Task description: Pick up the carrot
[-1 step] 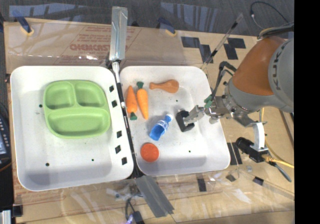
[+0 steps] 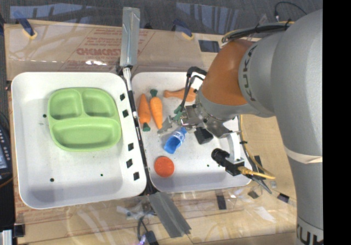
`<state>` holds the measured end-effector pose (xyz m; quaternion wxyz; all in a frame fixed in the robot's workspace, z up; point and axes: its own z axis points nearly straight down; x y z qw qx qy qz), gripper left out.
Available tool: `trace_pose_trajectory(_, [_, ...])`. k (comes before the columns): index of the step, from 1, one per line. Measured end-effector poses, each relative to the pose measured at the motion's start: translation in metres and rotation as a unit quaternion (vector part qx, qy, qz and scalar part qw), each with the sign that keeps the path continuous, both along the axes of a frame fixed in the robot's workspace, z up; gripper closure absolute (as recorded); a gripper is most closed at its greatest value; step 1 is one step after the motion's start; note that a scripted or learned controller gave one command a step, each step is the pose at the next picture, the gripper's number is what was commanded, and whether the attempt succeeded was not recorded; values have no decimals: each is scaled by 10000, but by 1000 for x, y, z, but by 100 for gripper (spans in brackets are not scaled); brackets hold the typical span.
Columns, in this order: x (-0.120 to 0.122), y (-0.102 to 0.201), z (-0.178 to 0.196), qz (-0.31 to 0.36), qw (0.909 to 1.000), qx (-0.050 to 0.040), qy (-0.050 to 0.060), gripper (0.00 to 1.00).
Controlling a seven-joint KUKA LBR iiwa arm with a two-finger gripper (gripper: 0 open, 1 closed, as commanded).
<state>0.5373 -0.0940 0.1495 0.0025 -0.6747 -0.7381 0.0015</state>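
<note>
Grey arm (image 2: pixel 290 101) with its orange band (image 2: pixel 230 77) loomed largest, reaching over the right bin (image 2: pixel 143 82) from the right edge of the table (image 2: pixel 66 46). Its tool (image 2: pixel 176 118) hung low over the middle of that bin, just above a small blue cup (image 2: pixel 174 142) lying on its side; whether the fingers stood apart or together could not be told.

Two carrots lay side by side near the bin's left wall, green tops toward the far edge: carrot (image 2: pixel 157 111) just left of the tool, second carrot (image 2: pixel 144 111) closer to the wall. Neither sat between the fingers. An orange ball (image 2: pixel 164 166) rested near the bin's near edge. A tan drumstick-shaped piece (image 2: pixel 178 93) lay by the far edge, partly hidden by the wrist.

Left bin (image 2: pixel 33 183) carried a green divided plate (image 2: pixel 84 118) in its far half.
</note>
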Motion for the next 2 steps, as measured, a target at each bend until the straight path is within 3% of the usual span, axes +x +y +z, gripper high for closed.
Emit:
trace_pose_trajectory(1, [63,-3,-59,1070,9943,-2,-18,0])
trace_pose_trajectory(2, [31,-45,-58,2589,9659,10,-11,0])
